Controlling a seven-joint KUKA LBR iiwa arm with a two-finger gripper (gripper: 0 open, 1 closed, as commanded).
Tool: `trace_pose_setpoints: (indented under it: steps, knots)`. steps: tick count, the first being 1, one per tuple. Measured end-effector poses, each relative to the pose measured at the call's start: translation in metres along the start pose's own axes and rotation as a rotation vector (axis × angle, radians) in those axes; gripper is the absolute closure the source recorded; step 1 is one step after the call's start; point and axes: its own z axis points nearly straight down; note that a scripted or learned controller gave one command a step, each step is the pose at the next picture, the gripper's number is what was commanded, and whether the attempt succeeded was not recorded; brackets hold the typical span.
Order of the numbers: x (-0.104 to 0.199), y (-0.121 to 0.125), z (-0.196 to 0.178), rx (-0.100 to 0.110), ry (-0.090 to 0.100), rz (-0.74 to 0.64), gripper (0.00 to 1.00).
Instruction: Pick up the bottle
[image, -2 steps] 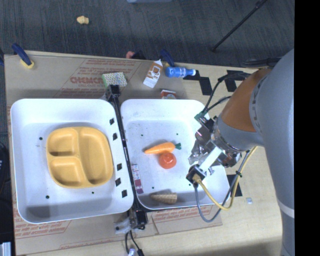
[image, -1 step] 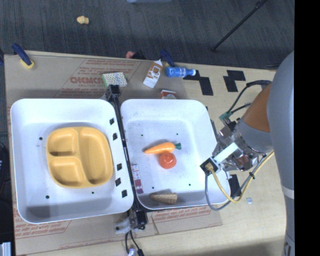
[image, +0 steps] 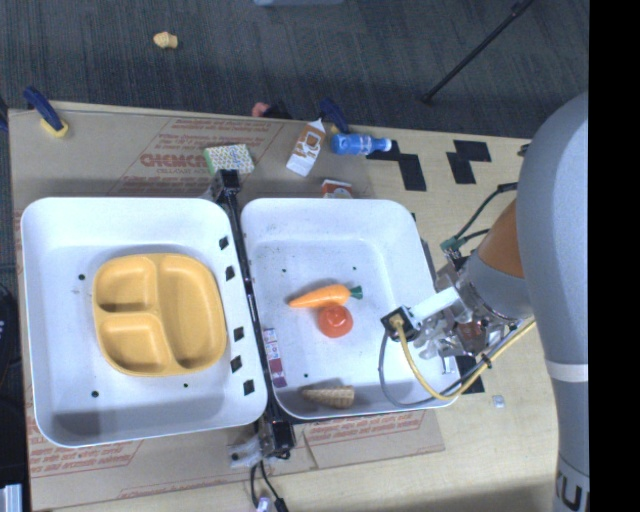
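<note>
A robotics lab: cardboard-covered bench (image: 480, 180), two white bins (image: 60, 220), toy food.

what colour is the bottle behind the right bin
Blue, with a pale cap end; the bottle shows in the camera view.

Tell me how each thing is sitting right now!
bottle: lying on its side on the bench, behind the bins.
carrot: lying flat in the right bin.
tomato: resting just beside the carrot.
yellow tray: right way up in the left bin.
gripper: over the right bin's right edge, nothing seen between its fingers.
</note>
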Motion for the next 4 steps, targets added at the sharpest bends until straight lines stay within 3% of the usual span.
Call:
trace_pose_setpoints:
  steps: [3,4]
  knots:
    - [0.001,0.000,-0.025,0.004,-0.001,-0.009,1.00]
    - [0.004,-0.019,-0.027,-0.001,0.001,0.001,1.00]
